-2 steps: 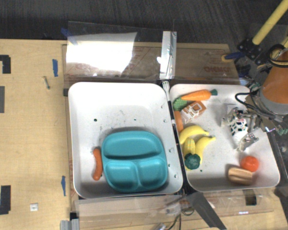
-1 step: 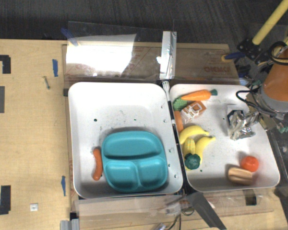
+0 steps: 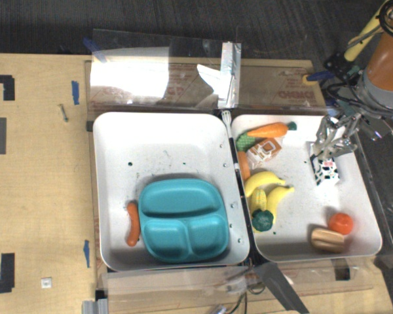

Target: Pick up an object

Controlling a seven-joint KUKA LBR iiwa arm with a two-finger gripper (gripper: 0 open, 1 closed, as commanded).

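Pale wood covers the desk (image 3: 39, 195), with black tape corners and short blue tape strips on its left part, and dark floor beyond its far edge. Two shallow white bins sit side by side on it, touching along their inner rims.

In the left bin (image 3: 118, 142) a teal divided tray (image 3: 182, 220) lies toward the near side, three compartments showing, and an orange toy sausage (image 3: 133, 224) lies just beside the tray's left edge, lengthwise along it.

The right bin (image 3: 367, 208) holds the rest. A toy carrot (image 3: 267, 131) with a green top lies at the far left corner, and just near of it sits a small orange-and-white box (image 3: 263, 152). A bunch of toy bananas (image 3: 267, 188) lies against the left wall, with a dark green round toy (image 3: 262, 220) touching its near end. A small white block with black spots (image 3: 325, 170) lies toward the far right of the bin. At the near right corner a tan bread roll (image 3: 327, 239) lies just beside an orange ball (image 3: 341, 223).

Reaching in from the right, the grey arm with its orange band (image 3: 385, 64) sets the pincer (image 3: 331, 142) low over the far right of the right bin, its tips just above the spotted block. I cannot tell how far the pincer is open, nor whether it has hold of anything.
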